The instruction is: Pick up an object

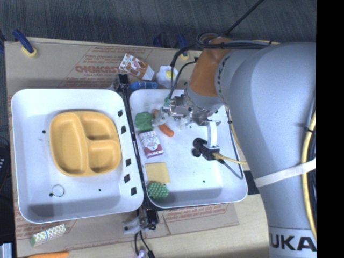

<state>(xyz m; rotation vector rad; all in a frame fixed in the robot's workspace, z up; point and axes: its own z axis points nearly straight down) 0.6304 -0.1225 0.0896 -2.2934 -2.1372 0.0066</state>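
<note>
The right white bin (231, 184) holds a green leafy toy (143, 121), a small orange carrot (167, 130), a red and white carton (151, 143), a flat yellow slice (157, 172) and a green knobbly ball (157, 190). My gripper (174, 112) hangs low over the bin's upper left part, just above the carrot and right of the green leafy toy. The wrist's metal parts hide how it stands. I see no object held in it.
A yellow divided tray (85, 142) lies in the left bin (27, 198). Behind the bins lie a small printed box (133, 64), a blue item (142, 84) and a yellow-white item (166, 74). A black cable fitting (202, 148) hangs under the arm.
</note>
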